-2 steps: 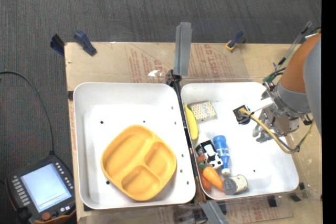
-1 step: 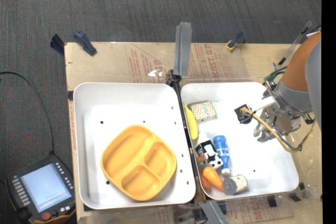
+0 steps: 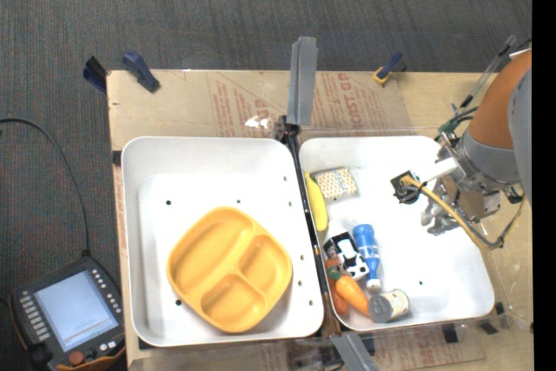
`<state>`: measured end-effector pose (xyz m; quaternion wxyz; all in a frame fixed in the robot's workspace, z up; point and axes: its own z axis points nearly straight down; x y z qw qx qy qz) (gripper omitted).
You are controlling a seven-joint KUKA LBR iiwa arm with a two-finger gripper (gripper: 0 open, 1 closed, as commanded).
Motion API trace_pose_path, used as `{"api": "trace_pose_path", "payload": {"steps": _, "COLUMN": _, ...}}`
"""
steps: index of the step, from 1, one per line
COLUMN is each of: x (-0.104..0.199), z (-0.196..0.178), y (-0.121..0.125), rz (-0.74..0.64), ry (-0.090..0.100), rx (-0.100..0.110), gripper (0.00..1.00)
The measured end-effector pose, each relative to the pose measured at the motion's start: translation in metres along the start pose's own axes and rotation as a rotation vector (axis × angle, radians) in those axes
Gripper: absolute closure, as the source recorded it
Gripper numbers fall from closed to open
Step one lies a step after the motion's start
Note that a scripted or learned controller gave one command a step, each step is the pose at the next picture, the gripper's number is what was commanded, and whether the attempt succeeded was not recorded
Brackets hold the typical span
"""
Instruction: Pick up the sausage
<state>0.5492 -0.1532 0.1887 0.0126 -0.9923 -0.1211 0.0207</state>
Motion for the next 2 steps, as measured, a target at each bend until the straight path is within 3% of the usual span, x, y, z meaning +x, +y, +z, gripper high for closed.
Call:
{"api": "trace_pose_path", "payload": {"steps": 1, "x": -0.042, "z": -0.01, "y": -0.008, "rz": 0.043, "ry": 0.033, "rx": -0.025, "gripper": 1.0}}
{"api": "trace_pose_path", "payload": {"steps": 2, "x": -0.056, "z": -0.025, "y": -0.044, "rz": 0.041, "ry": 0.034, "rx": -0.025, "gripper": 1.0}}
